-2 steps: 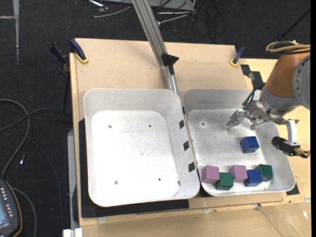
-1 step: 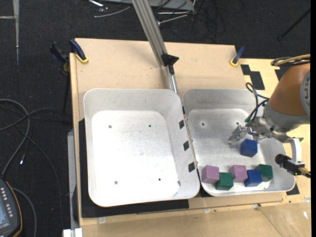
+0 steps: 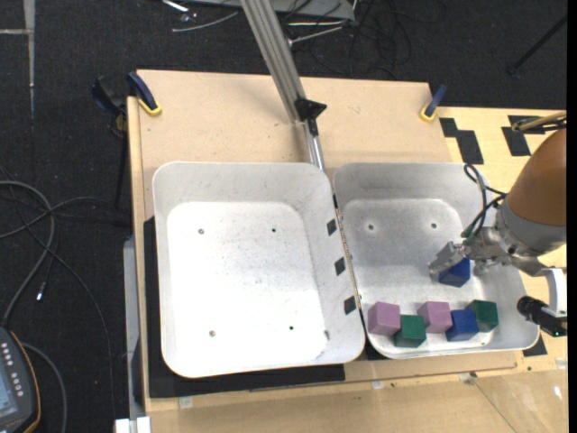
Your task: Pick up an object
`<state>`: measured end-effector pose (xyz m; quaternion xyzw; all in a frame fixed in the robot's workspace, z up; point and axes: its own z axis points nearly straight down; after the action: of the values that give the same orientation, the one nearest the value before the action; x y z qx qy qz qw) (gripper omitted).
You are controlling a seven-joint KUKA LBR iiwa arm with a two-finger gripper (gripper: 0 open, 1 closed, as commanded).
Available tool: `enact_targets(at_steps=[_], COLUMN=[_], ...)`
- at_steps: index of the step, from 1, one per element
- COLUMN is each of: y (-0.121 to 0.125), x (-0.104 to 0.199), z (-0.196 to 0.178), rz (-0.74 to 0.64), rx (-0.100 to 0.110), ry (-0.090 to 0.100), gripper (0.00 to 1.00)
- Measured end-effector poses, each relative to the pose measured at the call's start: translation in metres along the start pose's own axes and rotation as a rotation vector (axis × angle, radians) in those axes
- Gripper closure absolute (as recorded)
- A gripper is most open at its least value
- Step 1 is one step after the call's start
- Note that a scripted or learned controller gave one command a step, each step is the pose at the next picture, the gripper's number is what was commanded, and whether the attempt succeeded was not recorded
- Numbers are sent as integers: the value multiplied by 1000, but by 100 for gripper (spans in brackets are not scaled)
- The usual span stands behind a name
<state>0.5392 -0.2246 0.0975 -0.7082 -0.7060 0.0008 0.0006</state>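
My gripper [image 3: 451, 262] reaches in from the right over the right bin [image 3: 406, 171], low in its right half. A blue block [image 3: 457, 274] sits directly at the gripper's tip, with its top partly covered by the grey metal. I cannot tell whether the block is held or resting on the bin floor. Along the bin's front wall lies a row of blocks: a purple one [image 3: 385, 317], a green one [image 3: 411, 330], a second purple one [image 3: 436, 315], another blue one [image 3: 462, 323] and a green one [image 3: 484, 314].
The left bin [image 3: 171, 242] lies beside the right one, their rims meeting at the middle. A slanted metal pole [image 3: 275, 52] runs from the top down to the bins' junction. Clamps sit at the bench's far corners.
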Motion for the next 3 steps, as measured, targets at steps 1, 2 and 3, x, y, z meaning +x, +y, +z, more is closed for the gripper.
enact_targets(at_steps=[1,2,3], y=[2,23,-16], x=[1,110,59], z=[-10,-74,-94], rz=[-2,-14,3], rx=[-4,-8,-1], ry=[-1,3,-2], gripper=[100,100,100])
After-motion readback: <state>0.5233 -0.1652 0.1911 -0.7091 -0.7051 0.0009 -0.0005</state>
